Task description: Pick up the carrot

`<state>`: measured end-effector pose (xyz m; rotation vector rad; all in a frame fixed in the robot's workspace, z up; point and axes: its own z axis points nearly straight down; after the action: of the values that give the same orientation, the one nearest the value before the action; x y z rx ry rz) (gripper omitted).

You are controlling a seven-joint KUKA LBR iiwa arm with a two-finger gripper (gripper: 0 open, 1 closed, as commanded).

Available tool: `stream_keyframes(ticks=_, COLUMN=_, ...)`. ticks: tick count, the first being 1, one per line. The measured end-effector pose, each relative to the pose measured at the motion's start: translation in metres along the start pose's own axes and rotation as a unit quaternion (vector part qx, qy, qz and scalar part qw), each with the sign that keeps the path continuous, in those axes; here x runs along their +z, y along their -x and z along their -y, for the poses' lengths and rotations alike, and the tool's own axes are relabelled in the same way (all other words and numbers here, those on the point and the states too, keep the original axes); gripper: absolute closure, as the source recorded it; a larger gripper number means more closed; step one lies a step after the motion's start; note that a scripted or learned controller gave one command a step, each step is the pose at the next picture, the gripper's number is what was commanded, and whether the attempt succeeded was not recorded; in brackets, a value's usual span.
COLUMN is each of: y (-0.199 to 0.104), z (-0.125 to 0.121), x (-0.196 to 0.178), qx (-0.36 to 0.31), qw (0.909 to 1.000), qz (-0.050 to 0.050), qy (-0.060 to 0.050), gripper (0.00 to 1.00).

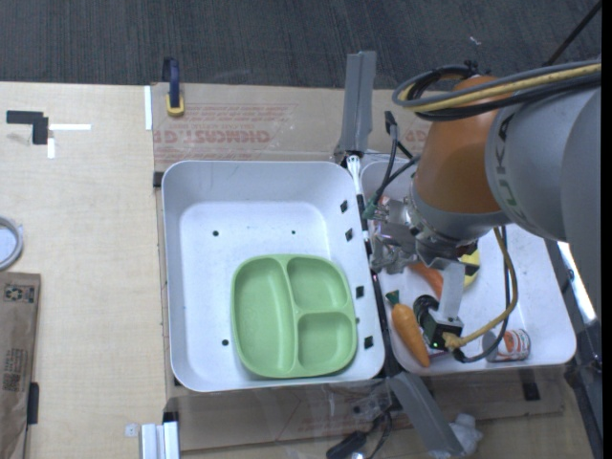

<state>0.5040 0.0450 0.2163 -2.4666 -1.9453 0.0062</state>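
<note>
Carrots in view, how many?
1. The carrot lies along the right bin's left wall, near its front corner. An orange bit just beyond it, under the arm, could be another; the arm hides more.

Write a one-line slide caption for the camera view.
Grey-and-orange arm over the right bin, a carrot lying beside its inner wall; a green divided plate sits in the left bin.

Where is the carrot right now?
In the camera view the carrot lies in the right bin, along its left wall toward the near corner. It is just across that wall from the green divided plate in the left bin.
</note>
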Motion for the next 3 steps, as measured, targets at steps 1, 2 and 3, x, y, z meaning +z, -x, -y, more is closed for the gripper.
stream_keyframes(ticks=1, y=0.09, z=-0.016, x=-0.171, qx=-0.079, qw=0.9969, qz=0.0, qy=0.0, gripper=1.0)
stream_keyframes(ticks=2, y=0.031, z=-0.003, x=-0.074, qx=0.031, qw=0.9995, qz=0.0, qy=-0.001, gripper=1.0)
stream_keyframes(ticks=3, y=0.161, z=-0.049, x=-0.132, qx=0.077, qw=0.997, qz=0.0, qy=0.0, gripper=1.0)
